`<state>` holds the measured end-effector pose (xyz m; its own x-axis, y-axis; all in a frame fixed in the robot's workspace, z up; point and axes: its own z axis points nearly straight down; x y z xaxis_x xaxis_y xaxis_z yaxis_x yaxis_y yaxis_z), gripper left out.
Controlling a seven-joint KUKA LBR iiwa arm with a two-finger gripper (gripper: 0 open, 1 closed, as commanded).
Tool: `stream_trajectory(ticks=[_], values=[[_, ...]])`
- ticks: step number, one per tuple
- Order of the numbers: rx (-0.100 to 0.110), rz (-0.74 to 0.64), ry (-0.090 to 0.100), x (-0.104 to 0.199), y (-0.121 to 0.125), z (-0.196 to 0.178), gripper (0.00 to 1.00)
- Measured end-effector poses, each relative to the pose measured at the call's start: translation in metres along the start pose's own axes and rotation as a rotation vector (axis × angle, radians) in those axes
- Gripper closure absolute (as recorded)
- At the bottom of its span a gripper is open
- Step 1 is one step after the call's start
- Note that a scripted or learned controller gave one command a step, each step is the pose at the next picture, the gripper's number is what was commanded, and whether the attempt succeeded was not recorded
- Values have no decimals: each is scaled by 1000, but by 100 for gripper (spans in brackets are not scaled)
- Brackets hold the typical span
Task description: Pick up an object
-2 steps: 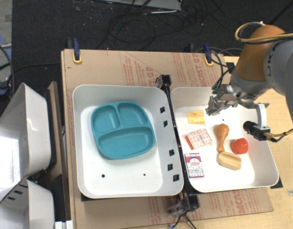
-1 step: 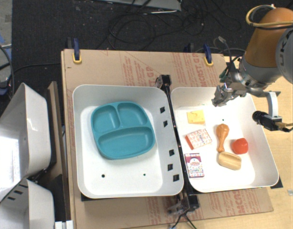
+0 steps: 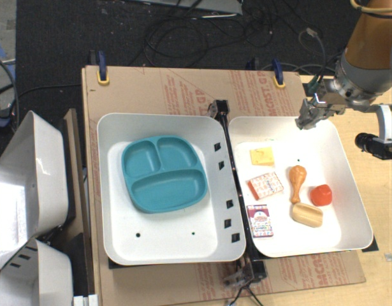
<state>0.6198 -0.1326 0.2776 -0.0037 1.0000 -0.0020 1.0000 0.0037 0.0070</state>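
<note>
The right bin (image 3: 348,171) holds several small items: a yellow cheese slice (image 3: 262,156), a red-and-white card (image 3: 266,185), an orange drumstick (image 3: 297,182), a red tomato-like piece (image 3: 321,196), a tan bread roll (image 3: 306,215) and a small pink-and-white packet (image 3: 260,220). My gripper (image 3: 308,120) hangs over the far right rim of that bin, well above and behind the items, with nothing seen in it. The left bin (image 3: 113,171) carries a teal divided plate (image 3: 164,173).
The two bins meet at a black divider strip (image 3: 226,171) on a cardboard-covered bench (image 3: 183,88). Blue-and-yellow clamps (image 3: 103,72) pin the board at the back. White tubs (image 3: 30,183) stand off the bench's left side. Cables lie on the dark floor behind.
</note>
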Motion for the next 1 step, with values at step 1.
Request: stream_trajectory(ticks=[1], values=[[9,-2,3,49,-15,18,100]])
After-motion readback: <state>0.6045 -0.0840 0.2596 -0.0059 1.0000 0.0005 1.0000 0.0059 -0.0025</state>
